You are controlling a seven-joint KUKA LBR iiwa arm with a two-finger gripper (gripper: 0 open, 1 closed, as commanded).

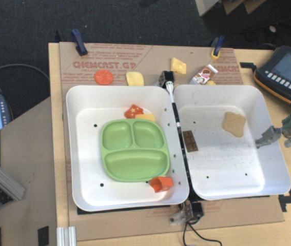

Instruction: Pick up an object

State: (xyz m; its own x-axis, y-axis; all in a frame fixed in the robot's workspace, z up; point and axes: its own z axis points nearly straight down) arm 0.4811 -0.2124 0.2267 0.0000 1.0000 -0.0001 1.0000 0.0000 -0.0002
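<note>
The tabletop (pixel 150 60) carries two shallow white bins side by side. The left bin (pixel 78 137) holds a green divided plate (pixel 134 150) at its middle, an orange-red piece (pixel 133 111) and a pale yellow piece (pixel 146 118) touching the plate's far edge, and an orange block (pixel 161 183) at the plate's near right corner. The right bin (pixel 268 173) holds a tan bread-like slice (pixel 234 123) toward its far right part and a small brown bar (pixel 189 141) near its left wall. The end effector (pixel 266 137) sits at the right bin's right wall, near the slice but apart from it; I cannot tell how its tips stand.
</note>
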